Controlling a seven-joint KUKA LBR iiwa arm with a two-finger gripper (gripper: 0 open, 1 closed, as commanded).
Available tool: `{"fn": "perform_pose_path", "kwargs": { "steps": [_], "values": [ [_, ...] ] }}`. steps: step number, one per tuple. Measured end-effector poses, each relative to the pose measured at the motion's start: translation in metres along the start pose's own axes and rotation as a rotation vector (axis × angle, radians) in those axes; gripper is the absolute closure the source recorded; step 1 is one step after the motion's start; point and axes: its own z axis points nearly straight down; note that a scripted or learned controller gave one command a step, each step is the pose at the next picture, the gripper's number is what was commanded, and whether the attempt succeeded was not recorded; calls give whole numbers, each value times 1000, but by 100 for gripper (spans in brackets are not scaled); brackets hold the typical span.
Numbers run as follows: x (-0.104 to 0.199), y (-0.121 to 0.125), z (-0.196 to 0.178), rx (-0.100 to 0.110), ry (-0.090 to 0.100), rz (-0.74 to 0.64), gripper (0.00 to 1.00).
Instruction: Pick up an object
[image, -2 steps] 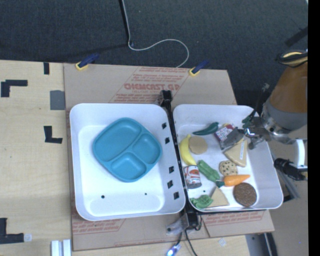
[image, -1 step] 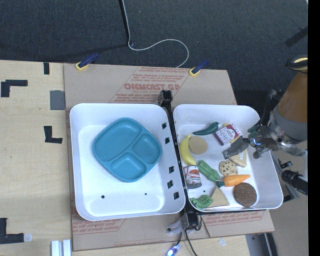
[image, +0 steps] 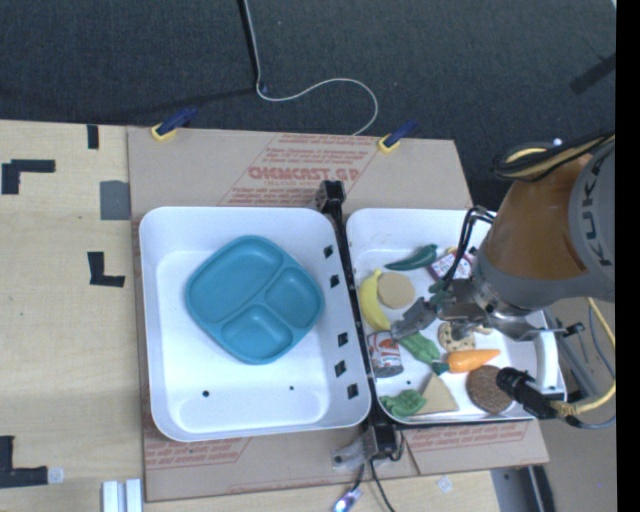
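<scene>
Pincer (image: 432, 318): low in the right white bin (image: 520, 425); cannot tell its state.
Nearest thing: green pepper-shaped plastic toy (image: 421, 349), just below-left of it, long axis slanting.
Also near: orange plastic carrot (image: 470, 360), just right.

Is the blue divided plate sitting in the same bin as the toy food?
No, the blue divided plate lies in the left white bin, the toy food in the right.

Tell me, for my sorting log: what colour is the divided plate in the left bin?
Light blue; the camera view shows the divided plastic plate plainly.
</scene>
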Motion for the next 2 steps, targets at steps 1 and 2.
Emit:
{"fn": "perform_pose_path", "kwargs": {
  "steps": [1,2],
  "values": [
    [-4,1,-12,-3,-3,5,100],
    [70,1,-139,-20,-1,-5,100]
  ]
}}
